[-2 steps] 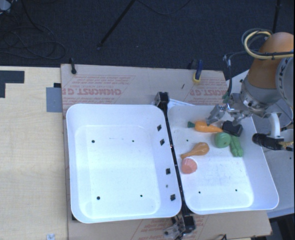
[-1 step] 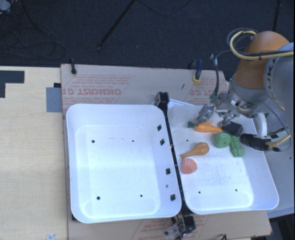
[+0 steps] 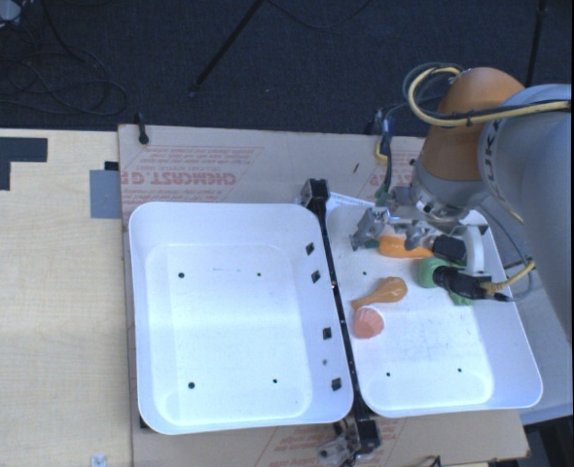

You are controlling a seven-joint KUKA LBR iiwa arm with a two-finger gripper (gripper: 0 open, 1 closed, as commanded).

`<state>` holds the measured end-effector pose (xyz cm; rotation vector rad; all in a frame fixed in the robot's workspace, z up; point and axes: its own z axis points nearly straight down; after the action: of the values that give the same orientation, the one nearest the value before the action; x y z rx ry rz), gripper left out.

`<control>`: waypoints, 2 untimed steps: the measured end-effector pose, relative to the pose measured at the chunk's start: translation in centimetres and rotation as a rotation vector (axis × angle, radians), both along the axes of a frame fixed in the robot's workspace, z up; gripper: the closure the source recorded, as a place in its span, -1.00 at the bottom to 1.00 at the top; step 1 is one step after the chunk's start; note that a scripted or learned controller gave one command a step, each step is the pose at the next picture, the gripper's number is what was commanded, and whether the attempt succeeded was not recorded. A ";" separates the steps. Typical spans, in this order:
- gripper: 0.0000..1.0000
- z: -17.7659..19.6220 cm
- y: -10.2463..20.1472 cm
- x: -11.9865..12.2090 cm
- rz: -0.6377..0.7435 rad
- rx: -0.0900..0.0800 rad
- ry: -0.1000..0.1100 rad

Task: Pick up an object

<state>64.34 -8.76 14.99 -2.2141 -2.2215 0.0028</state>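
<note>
My gripper (image 3: pixel 392 230) is low in the back of the right bin (image 3: pixel 501 382), under the grey arm with its orange band (image 3: pixel 467 115). Directly beneath and in front of it lies an orange carrot-shaped piece (image 3: pixel 404 248), partly covered by the gripper. A green object (image 3: pixel 429 272) sits just to the right of that, half hidden by black wrist hardware. Nearer the bin's middle are a yellow-orange pear-shaped piece (image 3: pixel 384 293) and a pink round piece (image 3: pixel 368 324), touching each other. I cannot see whether anything is held.
The left bin (image 3: pixel 146 261) stands beside the right one, with a black divider (image 3: pixel 331 290) between them. Cardboard (image 3: pixel 219 163) lies under both bins. Cables (image 3: pixel 501 278) loop from the wrist over the right bin's back right part.
</note>
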 end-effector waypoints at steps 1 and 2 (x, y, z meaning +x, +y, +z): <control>-1.00 -0.9 0.4 0.0 -0.002 -0.002 0.000; 1.00 0.1 0.3 0.0 -0.002 -0.002 0.001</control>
<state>64.31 -8.42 15.13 -2.2164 -2.2198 0.0064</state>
